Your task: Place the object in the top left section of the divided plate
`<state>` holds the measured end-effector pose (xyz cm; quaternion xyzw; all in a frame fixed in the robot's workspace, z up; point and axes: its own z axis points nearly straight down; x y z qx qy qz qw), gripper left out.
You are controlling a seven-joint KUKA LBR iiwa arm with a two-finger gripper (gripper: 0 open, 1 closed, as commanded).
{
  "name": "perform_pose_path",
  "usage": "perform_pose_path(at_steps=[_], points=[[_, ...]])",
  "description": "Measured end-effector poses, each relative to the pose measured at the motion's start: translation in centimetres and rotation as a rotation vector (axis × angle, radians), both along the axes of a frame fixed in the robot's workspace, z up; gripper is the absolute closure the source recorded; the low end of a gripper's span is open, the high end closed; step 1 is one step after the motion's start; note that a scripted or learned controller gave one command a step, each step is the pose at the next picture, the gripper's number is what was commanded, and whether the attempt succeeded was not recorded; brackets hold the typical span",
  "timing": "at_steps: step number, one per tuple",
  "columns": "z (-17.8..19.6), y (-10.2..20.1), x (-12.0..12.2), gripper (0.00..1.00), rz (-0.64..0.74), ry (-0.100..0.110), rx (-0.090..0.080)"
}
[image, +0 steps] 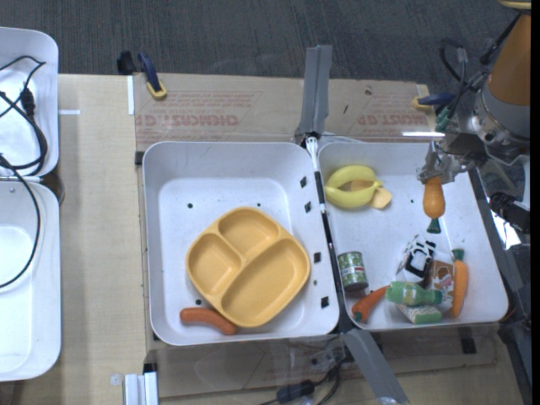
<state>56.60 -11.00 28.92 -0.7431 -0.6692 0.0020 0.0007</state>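
carry step: the gripper [435, 175] fingers seemingly clamp a small carrot [434, 201], right of the divided plate [247, 266]; next, travel to its top left section.

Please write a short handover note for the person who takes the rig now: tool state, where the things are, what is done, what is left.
Tool: above the right bin, shut on the small carrot, which hangs lifted from it.
Divided plate: in the left bin, all sections bare; a sausage lies by its lower edge.
Done: pick-up.
Left: carry the carrot across to the left bin and release it in the plate's top left section.
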Motion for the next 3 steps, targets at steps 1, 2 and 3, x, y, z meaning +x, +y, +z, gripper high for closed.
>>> perform_pose_path(at_steps=[1,2,3], points=[[0.1,2.3,-8.8,1.00,0.092,-0.001,0.001],[-0.5,6.7,-8.8,1.00,0.149,-0.001,0.001],[-6.5,9.4,-8.9,1.00,0.176,0.000,0.001]])
